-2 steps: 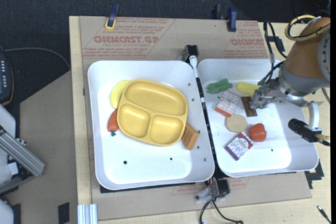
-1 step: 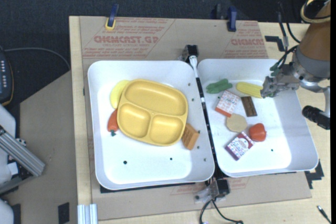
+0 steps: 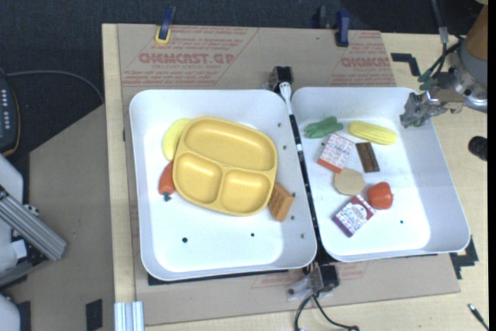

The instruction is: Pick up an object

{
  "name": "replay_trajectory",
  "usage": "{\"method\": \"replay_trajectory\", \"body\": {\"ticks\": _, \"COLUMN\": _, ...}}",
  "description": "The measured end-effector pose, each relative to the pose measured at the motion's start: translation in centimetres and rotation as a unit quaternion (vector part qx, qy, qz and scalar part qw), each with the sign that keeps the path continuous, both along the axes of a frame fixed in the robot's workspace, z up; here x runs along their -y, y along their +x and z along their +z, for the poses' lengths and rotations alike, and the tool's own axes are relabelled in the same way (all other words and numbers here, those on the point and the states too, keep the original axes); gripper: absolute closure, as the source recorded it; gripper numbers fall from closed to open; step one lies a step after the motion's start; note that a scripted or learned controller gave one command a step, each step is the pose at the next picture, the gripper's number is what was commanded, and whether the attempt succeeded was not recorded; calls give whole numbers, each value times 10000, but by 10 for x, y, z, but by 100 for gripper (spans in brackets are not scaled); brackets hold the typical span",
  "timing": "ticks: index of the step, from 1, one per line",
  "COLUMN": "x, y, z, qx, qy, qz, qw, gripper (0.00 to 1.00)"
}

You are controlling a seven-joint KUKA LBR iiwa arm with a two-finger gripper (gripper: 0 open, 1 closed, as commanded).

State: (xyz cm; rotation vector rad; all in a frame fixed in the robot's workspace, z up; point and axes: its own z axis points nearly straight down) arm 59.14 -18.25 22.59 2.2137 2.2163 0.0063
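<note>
My gripper hangs over the far right rim of the right bin, with nothing seen between its fingers. In that bin lie a yellow corn cob, a green toy vegetable, a red-and-white packet, a brown bar, a tan round piece, a red tomato and a dark red packet. The corn cob lies nearest, just left of the gripper.
The left bin holds a yellow divided plate, a yellow banana and a red-orange pepper at its left, and a brown cracker at its right. Clamps stand on the board's far edge.
</note>
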Motion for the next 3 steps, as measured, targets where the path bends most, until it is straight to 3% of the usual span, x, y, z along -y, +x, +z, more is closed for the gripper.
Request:
{"method": "replay_trajectory", "body": {"ticks": 1, "x": 0, "y": 1, "z": -1, "qx": -31, "qy": 9, "qz": 2, "qw": 10000, "gripper": 100}}
{"method": "replay_trajectory", "body": {"ticks": 3, "x": -93, "y": -36, "z": 14, "qx": -61, "qy": 32, "qz": 16, "qw": 10000, "gripper": 100}}
